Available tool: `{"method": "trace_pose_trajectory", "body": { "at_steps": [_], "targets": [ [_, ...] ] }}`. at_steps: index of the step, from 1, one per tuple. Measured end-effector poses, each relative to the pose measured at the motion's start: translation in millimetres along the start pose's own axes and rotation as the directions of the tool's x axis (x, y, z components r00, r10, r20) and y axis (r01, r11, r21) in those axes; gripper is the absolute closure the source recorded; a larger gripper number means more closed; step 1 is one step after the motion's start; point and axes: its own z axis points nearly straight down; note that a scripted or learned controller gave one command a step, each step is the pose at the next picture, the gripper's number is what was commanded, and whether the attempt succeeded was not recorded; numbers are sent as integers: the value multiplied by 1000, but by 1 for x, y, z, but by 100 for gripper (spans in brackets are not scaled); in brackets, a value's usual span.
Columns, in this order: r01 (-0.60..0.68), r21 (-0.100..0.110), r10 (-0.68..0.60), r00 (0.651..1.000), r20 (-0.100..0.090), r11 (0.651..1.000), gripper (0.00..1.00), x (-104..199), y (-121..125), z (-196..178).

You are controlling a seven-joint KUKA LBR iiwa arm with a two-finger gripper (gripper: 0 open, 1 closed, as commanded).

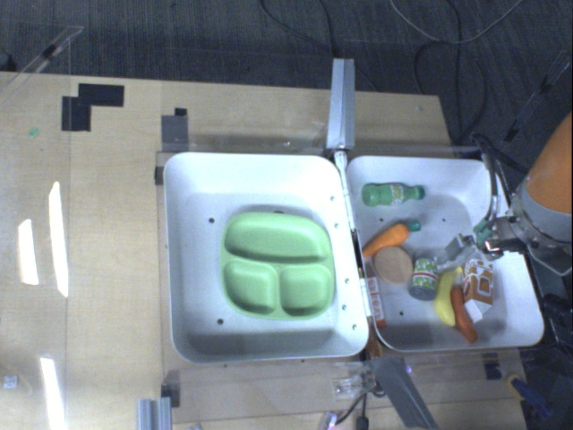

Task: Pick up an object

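The arm is reaching in from the right side of the frame. Its gripper [467,243] is hanging low over the right bin [430,173], above a crowded pile of toy food. I cannot tell if the claw is open or closed, and nothing is showing between its tips.

The things to pick are all sitting in the right bin. A green bottle [391,193] is lying near the top. A carrot [389,237] is lying in the middle, beside a round brown cookie [392,264]. A small can [423,278], a yellow banana [445,299], a sausage [463,315] and a little carton [479,283] are squeezed together under the claw. The left bin [179,240] is holding a green tray [277,262].

Here is what could go wrong, I think. The toys under the claw are touching each other, so the claw may be bumping two at once and catching none. The can could be rolling away, too.
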Motion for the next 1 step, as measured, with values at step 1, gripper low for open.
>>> {"method": "trace_pose_trajectory", "body": {
  "at_steps": [1],
  "targets": [
    [11, 0, -11, 1000, 0, 1000, 0, -22, -5, 111]
  ]
}}
